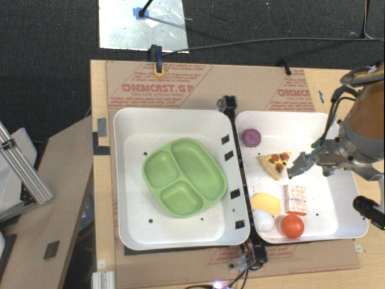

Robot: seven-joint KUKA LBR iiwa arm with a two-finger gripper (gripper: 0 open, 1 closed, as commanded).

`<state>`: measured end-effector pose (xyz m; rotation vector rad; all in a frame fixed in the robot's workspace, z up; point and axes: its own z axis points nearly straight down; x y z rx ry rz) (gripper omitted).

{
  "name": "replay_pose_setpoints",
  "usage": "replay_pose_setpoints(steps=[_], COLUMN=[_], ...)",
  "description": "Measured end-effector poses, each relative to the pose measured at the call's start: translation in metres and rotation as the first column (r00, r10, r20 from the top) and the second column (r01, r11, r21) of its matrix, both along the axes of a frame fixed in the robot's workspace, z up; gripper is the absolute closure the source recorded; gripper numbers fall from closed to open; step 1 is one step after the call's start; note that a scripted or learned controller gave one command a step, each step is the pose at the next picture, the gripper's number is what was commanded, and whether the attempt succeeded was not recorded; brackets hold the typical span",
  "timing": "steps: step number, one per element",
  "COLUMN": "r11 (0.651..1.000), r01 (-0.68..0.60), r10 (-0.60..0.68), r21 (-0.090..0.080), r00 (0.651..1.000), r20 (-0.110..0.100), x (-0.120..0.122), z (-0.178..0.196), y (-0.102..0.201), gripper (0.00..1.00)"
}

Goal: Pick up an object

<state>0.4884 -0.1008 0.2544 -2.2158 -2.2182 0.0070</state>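
The gripper hangs low over the right bin, its dark fingertips pointing toward the bin's middle, and nothing sits between them; they look close together, a narrow set rather than a wide one. The nearest thing to it is the pizza slice, a flat yellow wedge with red spots, lying just beside the fingertips on the side toward the divider, its long axis running roughly across the bin with the tip pointing down toward the near edge. Just below the gripper lies a small red-and-white packet, flat and rectangular, its long side running toward the front. Further off are a purple ball near the back wall, a smooth yellow lemon, a white egg touching it, and a glossy red tomato at the front. The left bin holds a green divided plate of matte plastic. By my reading, the slice or packet is the likeliest target.
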Motion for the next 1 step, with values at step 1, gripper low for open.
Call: replay_pose_setpoints(steps=[1], r11=[1.000], r01=[-0.002], r10=[0.002], r21=[-0.001], r00=[1.000], r20=[0.010], x=[0.0018], z=[0.0046], y=[0.0001], gripper=[0.00])
